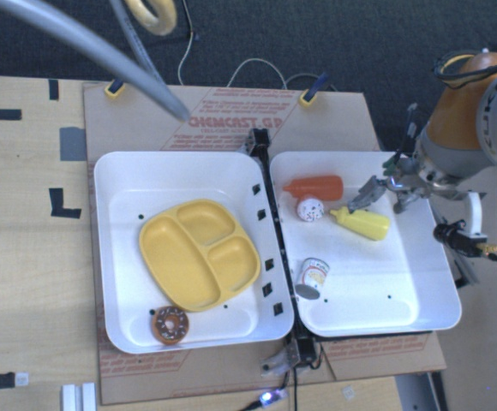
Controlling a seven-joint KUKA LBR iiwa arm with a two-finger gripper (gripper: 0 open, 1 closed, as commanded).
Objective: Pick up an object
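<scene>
Robotics lab test station

Two white bins (351,319) sit on a cardboard sheet (231,118) clamped to a wooden surface (26,255), with cables (248,67) and dark carpet (343,24).

Claw (367,197) hangs over the right bin (420,302), just beside a yellow bottle (362,223); left bin (116,229) holds a yellow tray (199,253).

Yellow tray (199,253), brown donut (170,324), orange carrot (314,186), white bins (111,229).
</scene>
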